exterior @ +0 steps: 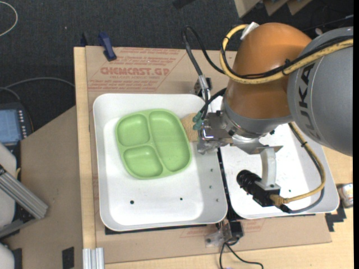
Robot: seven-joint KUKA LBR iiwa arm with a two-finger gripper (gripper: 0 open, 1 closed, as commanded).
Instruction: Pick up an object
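Observation:
A light green divided plate (152,143) with three compartments lies in the left white bin (157,212), toward its upper middle. My gripper (205,132) hangs over the seam between the two bins, just right of the plate's rim, mostly hidden under the orange wrist. A small tan and green thing (194,122) shows at the gripper's left side, by the left bin's right wall. Whether it is touched or held cannot be seen.
The grey and orange arm (269,77) covers most of the right bin (314,200). A cardboard sheet (134,66) with red print lies behind the bins. A blue clip (106,45) sits at its far left corner.

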